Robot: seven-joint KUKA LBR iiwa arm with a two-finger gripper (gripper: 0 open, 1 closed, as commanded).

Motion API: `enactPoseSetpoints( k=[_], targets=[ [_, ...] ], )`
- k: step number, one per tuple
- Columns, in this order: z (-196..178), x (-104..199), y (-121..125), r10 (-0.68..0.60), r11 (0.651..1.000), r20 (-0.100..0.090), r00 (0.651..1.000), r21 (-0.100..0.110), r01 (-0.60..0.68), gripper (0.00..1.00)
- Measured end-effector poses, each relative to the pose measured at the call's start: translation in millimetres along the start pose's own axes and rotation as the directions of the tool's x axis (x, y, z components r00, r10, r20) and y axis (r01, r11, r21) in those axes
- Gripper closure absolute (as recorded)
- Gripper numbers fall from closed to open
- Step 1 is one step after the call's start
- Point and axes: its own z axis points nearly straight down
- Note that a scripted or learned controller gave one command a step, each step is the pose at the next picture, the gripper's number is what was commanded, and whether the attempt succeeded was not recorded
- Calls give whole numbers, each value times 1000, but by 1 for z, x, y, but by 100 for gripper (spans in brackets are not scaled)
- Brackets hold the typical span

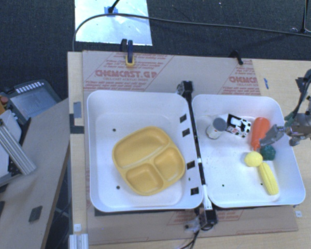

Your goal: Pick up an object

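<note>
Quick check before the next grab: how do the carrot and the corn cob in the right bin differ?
The carrot is orange with a smooth surface; the corn cob is pale yellow. The carrot lies higher in the right bin, beside the black-and-white piece, while the corn cob lies nearer the bin's front edge, just below the lemon. The carrot stands nearly upright in the view; the corn cob slants. Both are long toy foods close to the gripper.
</note>
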Motion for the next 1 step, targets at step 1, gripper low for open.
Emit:
enactPoseSetpoints(
  k=[1],
  targets=[
    [-4,0,2,-2,1000,2,1000,-8,2,0]
  ],
)
